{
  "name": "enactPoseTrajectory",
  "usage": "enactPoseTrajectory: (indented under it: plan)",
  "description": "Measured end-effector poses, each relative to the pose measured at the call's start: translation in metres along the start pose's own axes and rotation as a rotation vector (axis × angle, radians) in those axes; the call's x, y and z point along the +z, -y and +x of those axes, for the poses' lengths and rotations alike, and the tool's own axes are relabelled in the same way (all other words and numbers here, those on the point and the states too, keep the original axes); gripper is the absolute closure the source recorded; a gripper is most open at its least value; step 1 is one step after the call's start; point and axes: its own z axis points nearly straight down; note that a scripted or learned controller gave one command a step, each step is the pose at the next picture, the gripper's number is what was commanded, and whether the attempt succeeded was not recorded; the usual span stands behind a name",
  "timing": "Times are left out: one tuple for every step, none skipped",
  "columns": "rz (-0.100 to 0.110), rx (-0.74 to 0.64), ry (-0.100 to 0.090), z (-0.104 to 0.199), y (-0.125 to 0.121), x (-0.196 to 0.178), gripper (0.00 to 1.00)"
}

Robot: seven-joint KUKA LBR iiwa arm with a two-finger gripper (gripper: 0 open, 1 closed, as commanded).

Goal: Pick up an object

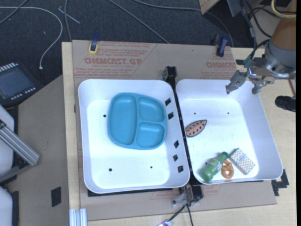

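Note:
A flat leaf-shaped orange piece (195, 127) lies near the left wall of the right bin (263, 126). At that bin's front sit a green bottle (213, 167), a small pretzel-like ring (227, 169) and a patterned packet (242, 161), close together. My gripper (245, 85) hangs over the right bin's back right corner, open, with its two fingers spread and nothing between them. It is far from all the objects.
The left bin (94, 140) holds a blue divided plate (137, 120). Black clips line the seam between the bins. Blue clamps (221, 45) stand at the board's back edge. Cables trail on the dark floor behind.

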Motion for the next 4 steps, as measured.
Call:
enactPoseTrajectory:
  plan:
    - [0.003,0.0,-0.001,-0.001,0.0,0.041,0.0]
    - [0.005,0.001,-0.001,-0.009,-0.002,0.099,0.0]
    - [0.005,0.001,-0.002,-0.01,0.005,0.144,0.0]
    - [-0.002,0.0,0.0,-0.011,0.003,0.129,1.0]
